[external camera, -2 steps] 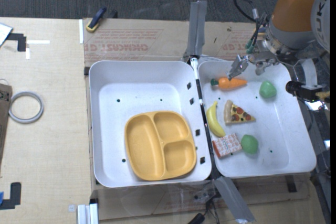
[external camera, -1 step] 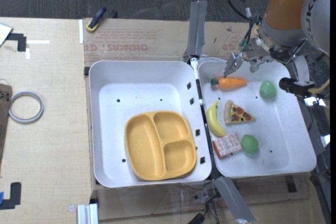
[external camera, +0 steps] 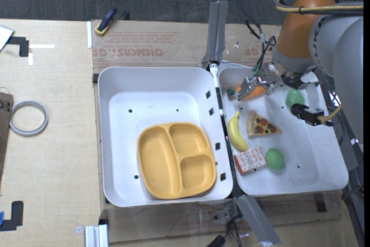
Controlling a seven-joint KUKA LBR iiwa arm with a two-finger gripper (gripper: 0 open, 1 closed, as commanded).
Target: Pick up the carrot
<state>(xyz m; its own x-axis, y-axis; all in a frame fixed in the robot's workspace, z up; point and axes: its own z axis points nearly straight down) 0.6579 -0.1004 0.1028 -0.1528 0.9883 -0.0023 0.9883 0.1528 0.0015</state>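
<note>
Here the carrot (external camera: 252, 90) lies in the right bin (external camera: 324, 179), at its far left corner, with the tool (external camera: 258, 81) right over its thick end; whether the tool is wide or narrow I cannot tell. Likely a light, stiff, smooth plastic toy, tapered and apt to slip: take it across the thicker middle. Nearby lie a curved banana (external camera: 233, 131) and a flat pizza slice (external camera: 262, 125).

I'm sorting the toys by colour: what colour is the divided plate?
Yellow-orange divided plate, seen from the camera view.
</note>
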